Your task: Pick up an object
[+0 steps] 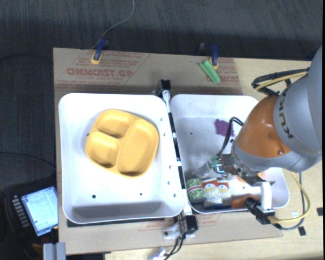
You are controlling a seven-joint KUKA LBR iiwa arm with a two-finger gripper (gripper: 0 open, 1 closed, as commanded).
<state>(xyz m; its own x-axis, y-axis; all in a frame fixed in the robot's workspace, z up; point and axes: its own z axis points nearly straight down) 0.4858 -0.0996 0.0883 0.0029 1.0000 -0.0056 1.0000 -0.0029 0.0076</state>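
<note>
Red lettering reading "CHEMCAST GP" marks the brown board (100, 72) behind the left white bin (76, 199), which holds a yellow three-compartment plastic tray (123, 141). In the right white bin (206, 107), a small packet with a green-and-red label (208, 191), its print unreadable, lies at the near edge just beside the gripper (219, 167); whether that is wide or narrow I cannot tell.

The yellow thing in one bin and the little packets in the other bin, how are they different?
The yellow tray is big and plain yellow with three hollows; the packets are small, with red, white and green print. The yellow tray lies alone in the middle of the left bin; the packets crowd the near edge of the right bin, beside the arm. Both lie inside shallow white bins.
</note>
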